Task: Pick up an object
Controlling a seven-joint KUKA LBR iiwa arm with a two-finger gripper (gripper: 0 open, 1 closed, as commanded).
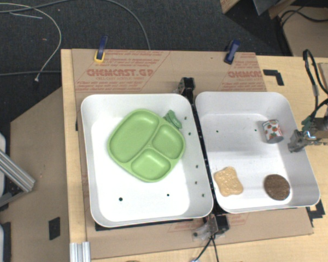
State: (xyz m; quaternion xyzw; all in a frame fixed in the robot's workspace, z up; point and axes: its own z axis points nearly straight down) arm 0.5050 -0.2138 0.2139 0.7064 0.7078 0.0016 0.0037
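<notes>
— Dark carpet surrounds the desk [153, 64]; what's easiest to grab?
— That small printed cup [271, 130] at the right bin's [246, 100] far right: light, stiff, pinch its sides. Claw [300, 140] nearby, grip state unclear.

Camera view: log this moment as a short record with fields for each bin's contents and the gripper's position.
left bin: green divided plate; small green item at the plate's upper right edge
right bin: patterned cup, tan cracker, brown round cookie
gripper: at right bin's right rim, beside the cup, holding nothing visible
</notes>
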